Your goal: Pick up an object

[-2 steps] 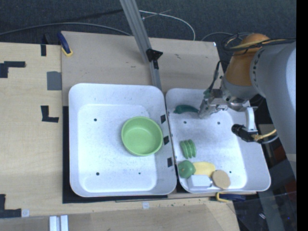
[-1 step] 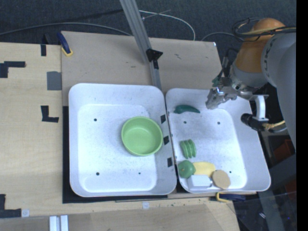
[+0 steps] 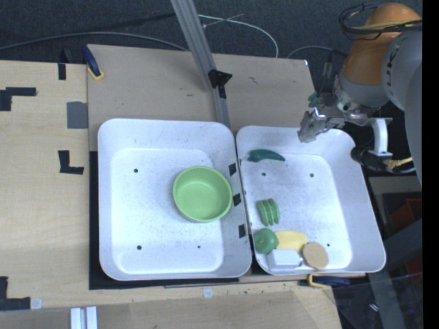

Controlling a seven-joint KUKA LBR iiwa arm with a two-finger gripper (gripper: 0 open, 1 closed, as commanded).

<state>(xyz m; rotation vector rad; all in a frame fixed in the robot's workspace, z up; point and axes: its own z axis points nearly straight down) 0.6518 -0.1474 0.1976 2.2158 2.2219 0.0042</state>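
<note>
Round green bowl [image 3: 202,194] in speckled left bin [image 3: 123,142], ridged green object [image 3: 268,211]

A pale wooden bench [image 3: 41,184] carries black tape marks [image 3: 67,163] at left. Beyond its far edge lies dark carpet [image 3: 288,5], crossed by 1 thin white cable [image 3: 236,25] and a slanting grey pole [image 3: 195,40].

On the pale wooden desk [image 3: 158,94] the left shallow white bin [image 3: 116,184] holds a round light-green plastic bowl [image 3: 202,194]. The right shallow white bin [image 3: 343,204] holds a dark green curved pepper [image 3: 265,156], a ridged green piece [image 3: 268,211], a green ball [image 3: 265,240], a yellow banana-like piece [image 3: 291,238], a white block [image 3: 285,258] and a tan disc [image 3: 315,255]. The end effector [image 3: 310,130] hangs over this bin's far rim.
</note>
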